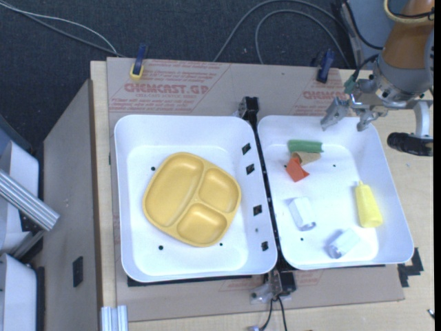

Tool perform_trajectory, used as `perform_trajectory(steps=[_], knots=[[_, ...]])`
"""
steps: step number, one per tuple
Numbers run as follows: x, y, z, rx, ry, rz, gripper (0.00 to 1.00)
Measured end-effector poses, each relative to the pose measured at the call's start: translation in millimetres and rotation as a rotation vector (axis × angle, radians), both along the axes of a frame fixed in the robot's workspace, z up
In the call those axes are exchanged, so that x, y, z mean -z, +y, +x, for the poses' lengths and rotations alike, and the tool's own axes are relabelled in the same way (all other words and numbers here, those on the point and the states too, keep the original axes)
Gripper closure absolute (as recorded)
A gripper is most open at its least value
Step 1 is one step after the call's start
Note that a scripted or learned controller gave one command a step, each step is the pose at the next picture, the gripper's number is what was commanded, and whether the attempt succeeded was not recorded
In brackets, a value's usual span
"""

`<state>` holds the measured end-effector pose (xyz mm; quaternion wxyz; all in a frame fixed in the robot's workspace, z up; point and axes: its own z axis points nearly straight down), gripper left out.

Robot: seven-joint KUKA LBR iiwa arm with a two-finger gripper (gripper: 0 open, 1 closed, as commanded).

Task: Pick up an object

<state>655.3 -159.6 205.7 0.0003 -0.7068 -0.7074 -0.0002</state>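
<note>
Bench (172,81): brown board carrying two white bins side by side, blue clamps at its far edge. Landmark = right bin (386,185). Left bin (131,185) touches it along the shared middle seam, black clips on that seam. Yellow divided tray (191,198) sits in the left bin, three compartments, well apart from the right bin's contents. Arm (408,40), grey with orange band, comes in over the right bin's far right corner. Gripper (350,116) hangs above that bin's far rim, fingers spread, nothing between them.

Inside the right bin: yellow oblong piece (368,205) near its right wall; green stick (305,145) near its far wall, just below the gripper but apart from it; orange-red piece (297,169) just beside the green stick, nearer the seam; white cylinder-like piece (300,212) at mid-bin; pale bluish-white piece (342,243) near the front rim. All lie loose on the bin floor.
</note>
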Motion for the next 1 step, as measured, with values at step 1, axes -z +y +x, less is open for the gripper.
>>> perform_trajectory(steps=[1], knots=[[-11.7,0.3,0.9,-0.002,-0.003,0.0,1.0]])
